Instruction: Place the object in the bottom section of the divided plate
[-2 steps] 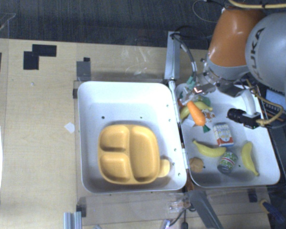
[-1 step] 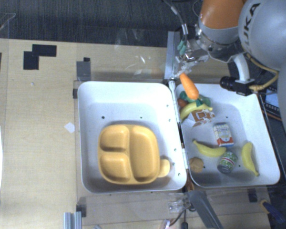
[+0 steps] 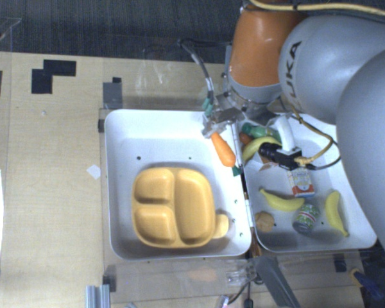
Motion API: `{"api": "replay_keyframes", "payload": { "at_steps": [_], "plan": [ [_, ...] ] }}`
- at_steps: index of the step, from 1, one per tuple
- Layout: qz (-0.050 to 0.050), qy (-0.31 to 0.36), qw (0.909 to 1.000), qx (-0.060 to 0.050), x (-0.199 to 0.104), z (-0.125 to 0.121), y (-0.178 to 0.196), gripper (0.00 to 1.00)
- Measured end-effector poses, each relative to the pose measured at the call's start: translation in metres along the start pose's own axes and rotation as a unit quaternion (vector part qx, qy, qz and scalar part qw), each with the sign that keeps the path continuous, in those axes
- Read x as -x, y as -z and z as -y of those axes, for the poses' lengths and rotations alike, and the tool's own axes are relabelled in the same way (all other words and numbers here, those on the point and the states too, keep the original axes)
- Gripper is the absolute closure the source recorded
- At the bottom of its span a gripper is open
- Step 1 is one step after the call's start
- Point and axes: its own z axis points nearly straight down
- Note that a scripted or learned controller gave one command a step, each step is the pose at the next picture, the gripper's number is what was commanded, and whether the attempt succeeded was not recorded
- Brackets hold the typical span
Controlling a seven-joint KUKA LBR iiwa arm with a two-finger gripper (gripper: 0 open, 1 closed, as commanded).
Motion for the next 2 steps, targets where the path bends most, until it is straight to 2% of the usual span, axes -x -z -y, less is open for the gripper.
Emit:
{"api": "replay_keyframes", "payload": {
  "at_steps": [1,2],
  "plan": [
    [0.0,0.0,1.0,0.0,-0.0489,0.0361,-0.0271,1.0],
    [0.0,0.0,1.0,0.0,-0.0484,0.0361,-0.0269,0.0]
  ]
}}
